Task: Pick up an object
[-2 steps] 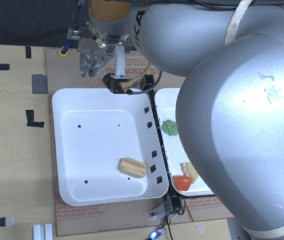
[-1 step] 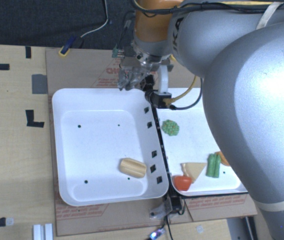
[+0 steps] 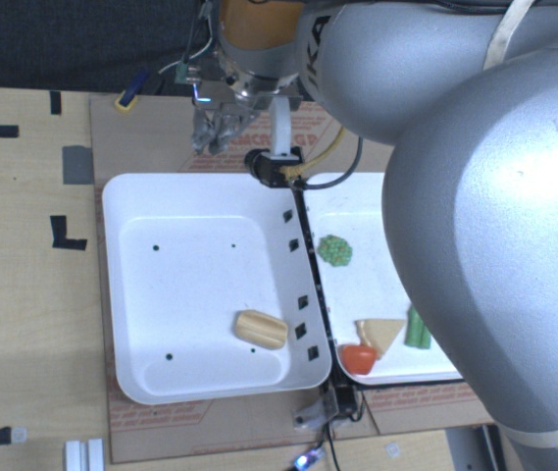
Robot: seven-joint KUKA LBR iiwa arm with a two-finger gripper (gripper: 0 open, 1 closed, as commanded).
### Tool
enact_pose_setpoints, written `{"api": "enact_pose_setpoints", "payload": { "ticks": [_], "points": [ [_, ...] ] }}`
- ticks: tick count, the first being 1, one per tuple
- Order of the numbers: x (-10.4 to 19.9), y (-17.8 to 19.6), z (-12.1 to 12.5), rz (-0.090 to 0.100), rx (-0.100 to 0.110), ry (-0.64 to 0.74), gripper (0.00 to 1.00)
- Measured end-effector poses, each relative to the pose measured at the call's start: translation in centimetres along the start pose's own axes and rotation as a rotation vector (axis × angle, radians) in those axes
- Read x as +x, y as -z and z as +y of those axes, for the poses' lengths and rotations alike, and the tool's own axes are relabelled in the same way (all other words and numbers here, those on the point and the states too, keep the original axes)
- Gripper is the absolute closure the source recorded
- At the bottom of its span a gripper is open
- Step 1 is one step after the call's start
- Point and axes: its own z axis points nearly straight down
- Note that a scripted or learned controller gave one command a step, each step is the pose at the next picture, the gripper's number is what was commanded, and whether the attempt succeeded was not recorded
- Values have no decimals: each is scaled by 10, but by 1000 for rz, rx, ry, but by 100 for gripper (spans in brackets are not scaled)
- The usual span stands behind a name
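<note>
My gripper (image 3: 215, 135) hangs above the far edge of the left bin (image 3: 126, 263), over the cardboard just behind its rim, and I see nothing between its fingers. A tan bread roll (image 3: 261, 329) lies in the left bin near its front right corner. In the right bin (image 3: 357, 189) sit a green broccoli floret (image 3: 334, 250), a pale yellow cheese wedge (image 3: 380, 335), a red tomato-like piece (image 3: 358, 358) and a green stick-shaped piece (image 3: 417, 330). The arm's big grey body hides much of the right bin.
A black divider strip (image 3: 303, 283) runs between the two bins. The bins rest on a brown cardboard sheet (image 3: 141, 135) over a wooden bench with black tape marks (image 3: 63, 234) at the left. A blue and yellow tool (image 3: 133, 91) lies behind the left bin.
</note>
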Motion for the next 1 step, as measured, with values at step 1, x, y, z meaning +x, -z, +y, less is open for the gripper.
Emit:
{"api": "enact_pose_setpoints", "payload": {
  "ticks": [1],
  "points": [
    [-52, -37, -1, -6, 7, -9, 100]
  ]
}}
